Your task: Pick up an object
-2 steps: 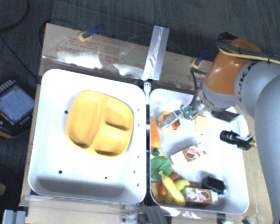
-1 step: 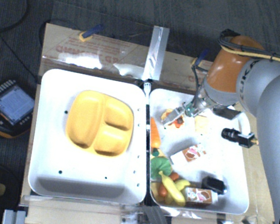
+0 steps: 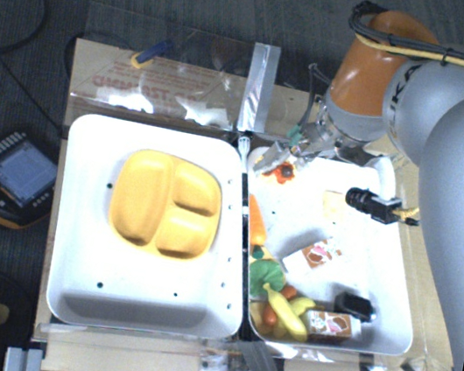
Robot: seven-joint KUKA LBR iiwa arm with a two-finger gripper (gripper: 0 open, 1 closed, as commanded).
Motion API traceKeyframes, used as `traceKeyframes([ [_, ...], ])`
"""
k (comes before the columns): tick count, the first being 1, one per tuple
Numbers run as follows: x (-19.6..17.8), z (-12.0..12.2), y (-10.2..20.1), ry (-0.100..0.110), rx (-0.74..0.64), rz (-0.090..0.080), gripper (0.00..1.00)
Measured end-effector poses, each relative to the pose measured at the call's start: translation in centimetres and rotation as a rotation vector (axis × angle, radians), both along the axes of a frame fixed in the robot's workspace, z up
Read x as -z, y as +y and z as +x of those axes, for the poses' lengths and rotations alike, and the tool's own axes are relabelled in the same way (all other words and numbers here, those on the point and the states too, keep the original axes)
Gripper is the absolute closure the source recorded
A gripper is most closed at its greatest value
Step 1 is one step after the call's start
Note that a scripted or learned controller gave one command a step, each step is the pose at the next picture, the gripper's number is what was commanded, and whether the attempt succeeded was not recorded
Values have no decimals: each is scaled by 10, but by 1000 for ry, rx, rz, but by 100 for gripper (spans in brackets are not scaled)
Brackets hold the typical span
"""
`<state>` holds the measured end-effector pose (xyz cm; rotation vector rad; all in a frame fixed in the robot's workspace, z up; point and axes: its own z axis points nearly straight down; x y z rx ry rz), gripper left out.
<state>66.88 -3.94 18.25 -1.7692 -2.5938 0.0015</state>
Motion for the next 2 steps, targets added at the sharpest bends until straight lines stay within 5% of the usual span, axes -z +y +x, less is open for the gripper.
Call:
traceKeyframes([
  [1, -61, -15, -14, -2, -28, -1, 100],
  [2, -68, -14, -14, 1, -29, -1, 100],
])
